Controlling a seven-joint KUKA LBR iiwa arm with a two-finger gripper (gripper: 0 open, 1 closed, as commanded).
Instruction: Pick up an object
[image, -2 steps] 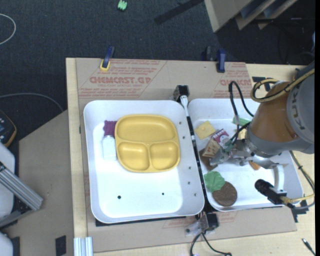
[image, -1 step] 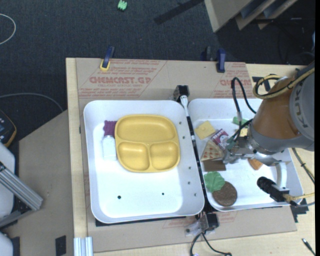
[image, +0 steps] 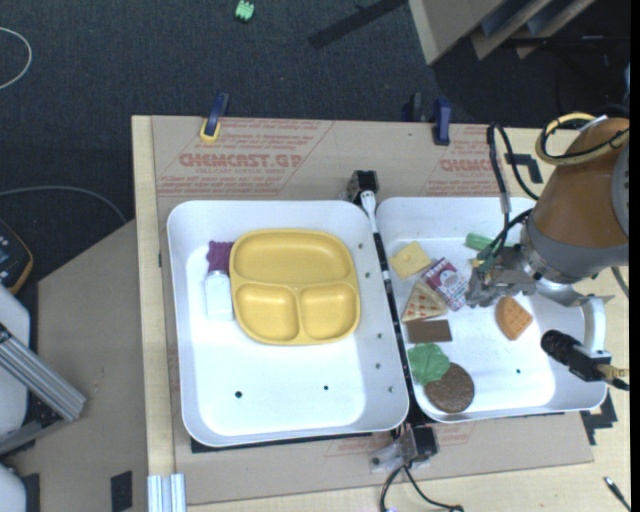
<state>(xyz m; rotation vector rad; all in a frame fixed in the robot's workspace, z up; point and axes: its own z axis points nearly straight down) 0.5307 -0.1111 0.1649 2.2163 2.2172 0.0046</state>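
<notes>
Gripper low in the right bin, fingers' state cannot be told; a shiny packet lies just left, an orange biscuit just below-right.

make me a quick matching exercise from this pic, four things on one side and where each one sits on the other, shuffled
Things:
1. yellow divided plate
2. round brown cookie
3. gripper
4. purple item

Places:
A. near corner of the right bin, beside a green leaf
B. middle of the left bin
C. left bin, tucked against the plate's left edge
D. over the right bin, among the toy foods

Pairs: 1-B, 2-A, 3-D, 4-C
</notes>
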